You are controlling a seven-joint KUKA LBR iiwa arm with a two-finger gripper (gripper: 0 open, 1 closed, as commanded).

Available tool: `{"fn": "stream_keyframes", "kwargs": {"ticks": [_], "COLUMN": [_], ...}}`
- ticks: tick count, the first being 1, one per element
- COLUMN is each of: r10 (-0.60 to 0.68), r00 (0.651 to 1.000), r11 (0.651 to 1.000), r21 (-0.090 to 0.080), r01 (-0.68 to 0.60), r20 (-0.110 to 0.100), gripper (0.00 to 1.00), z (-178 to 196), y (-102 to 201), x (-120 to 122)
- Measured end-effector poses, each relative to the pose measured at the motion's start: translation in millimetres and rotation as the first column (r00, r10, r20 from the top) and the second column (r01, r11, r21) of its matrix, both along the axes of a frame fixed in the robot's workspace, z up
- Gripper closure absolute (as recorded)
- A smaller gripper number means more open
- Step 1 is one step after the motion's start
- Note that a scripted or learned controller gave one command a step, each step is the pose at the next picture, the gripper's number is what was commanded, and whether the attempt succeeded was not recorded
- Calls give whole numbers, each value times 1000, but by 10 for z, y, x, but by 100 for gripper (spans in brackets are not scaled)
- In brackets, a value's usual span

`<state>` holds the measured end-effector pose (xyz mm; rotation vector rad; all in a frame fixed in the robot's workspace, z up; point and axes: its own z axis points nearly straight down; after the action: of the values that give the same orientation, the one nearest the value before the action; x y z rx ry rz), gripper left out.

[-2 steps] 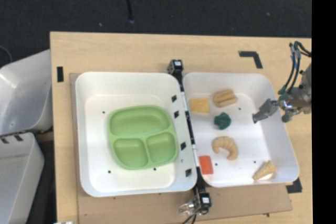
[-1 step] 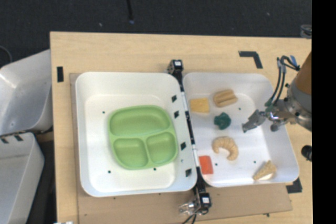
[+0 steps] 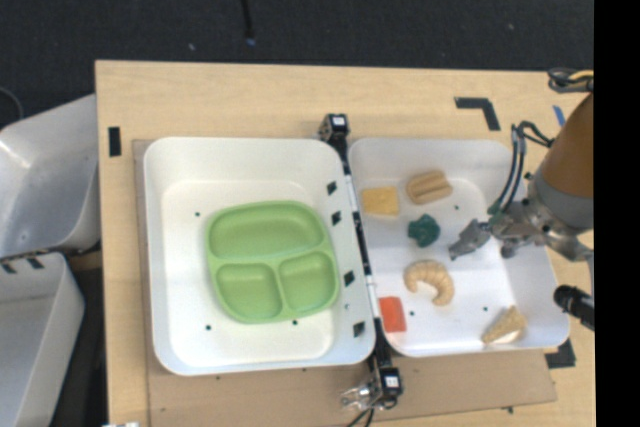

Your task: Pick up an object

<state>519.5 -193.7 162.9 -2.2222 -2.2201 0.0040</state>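
Note:
The right bin (image 3: 470,160) holds several small objects. A yellow square (image 3: 379,202) and a tan bread roll (image 3: 428,185) lie toward its back. A dark green lump (image 3: 424,230) sits in the middle, with a beige croissant (image 3: 430,281) just in front of it. An orange-red block (image 3: 392,314) lies at the front left and a tan wedge (image 3: 505,325) at the front right. My gripper (image 3: 487,243) hangs over the bin's right half, right of the green lump, open with nothing between its fingers.
The left bin (image 3: 170,205) holds a light green divided plate (image 3: 272,260). A black hinge strip (image 3: 352,235) runs between the two bins. White containers (image 3: 40,185) stand off the bench's left side.

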Motion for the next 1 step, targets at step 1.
{"fn": "stream_keyframes", "kwargs": {"ticks": [1], "r10": [-1], "r00": [1000], "r11": [1000], "r21": [3], "r01": [1], "r20": [4], "gripper": [0], "z": [-524], "y": [18], "x": [-85]}}
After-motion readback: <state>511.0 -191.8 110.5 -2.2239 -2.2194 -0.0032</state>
